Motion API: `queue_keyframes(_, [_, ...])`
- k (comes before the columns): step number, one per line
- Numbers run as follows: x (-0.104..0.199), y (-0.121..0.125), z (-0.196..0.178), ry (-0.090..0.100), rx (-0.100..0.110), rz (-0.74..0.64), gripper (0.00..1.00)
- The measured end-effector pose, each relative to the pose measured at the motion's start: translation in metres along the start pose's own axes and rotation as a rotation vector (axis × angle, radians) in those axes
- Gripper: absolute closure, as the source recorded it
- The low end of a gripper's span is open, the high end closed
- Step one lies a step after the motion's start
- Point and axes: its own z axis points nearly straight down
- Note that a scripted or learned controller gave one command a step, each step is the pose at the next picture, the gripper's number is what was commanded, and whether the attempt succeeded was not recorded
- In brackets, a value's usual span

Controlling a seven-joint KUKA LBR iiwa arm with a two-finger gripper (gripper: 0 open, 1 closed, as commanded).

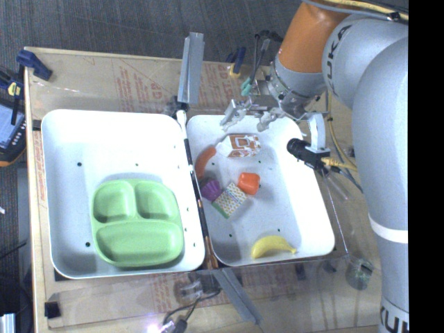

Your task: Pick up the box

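Just below the fingers (pixel 248 117), the box (pixel 243 145)

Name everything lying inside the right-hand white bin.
In the right bin: a box, orange block, purple toy, patterned packet, banana and red-orange piece. Anything beneath them is covered.

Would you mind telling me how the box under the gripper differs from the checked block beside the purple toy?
The box is white with orange-brown print; the checked block is patterned in pale green and pink. The box lies near the right bin's far end, below the gripper; the block lies nearer the middle, touching the purple toy. Both lie flat.
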Motion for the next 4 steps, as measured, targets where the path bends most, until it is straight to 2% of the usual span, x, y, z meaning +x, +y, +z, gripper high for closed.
queue_keyframes(1, [-0.010, -0.052, 0.151, -0.001, 0.001, -0.081, 0.00])
queue_keyframes(2, [-0.011, -0.102, 0.155, 0.000, 0.000, -0.111, 0.00])
queue_keyframes(3, [-0.011, -0.102, 0.145, -0.003, 0.000, -0.118, 1.00])
queue_keyframes(4, [-0.011, -0.102, 0.145, -0.003, 0.000, -0.118, 0.00])
